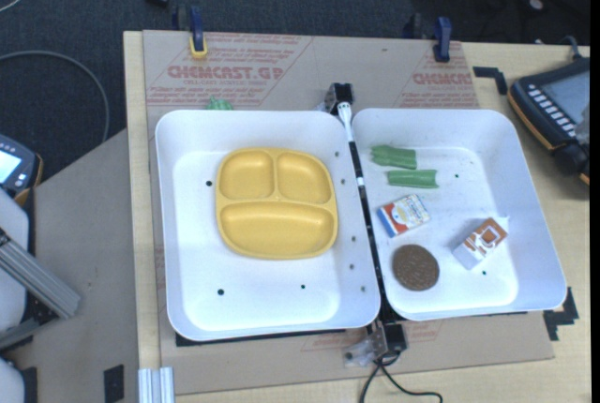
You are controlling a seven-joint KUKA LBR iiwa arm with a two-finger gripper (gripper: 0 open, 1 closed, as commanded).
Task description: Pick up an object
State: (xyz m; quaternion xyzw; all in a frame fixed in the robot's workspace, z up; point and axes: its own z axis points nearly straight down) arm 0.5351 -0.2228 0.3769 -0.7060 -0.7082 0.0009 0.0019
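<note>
Robotics lab: clamped cardboard-topped bench (281, 64), loose cables on dark carpet (66, 7), yellow-edged teach pendant (555, 106)

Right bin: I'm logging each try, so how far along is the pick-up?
Nothing looks done: the two green pieces, the small carton, the brown disc and the little box all lie loose in the right bin. Nothing is in hand. The yellow tray sits in the left bin. The whole pick remains.

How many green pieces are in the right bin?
2: one green piece near the right bin's far left corner, the other green piece just in front of it. None looks hidden.
</note>
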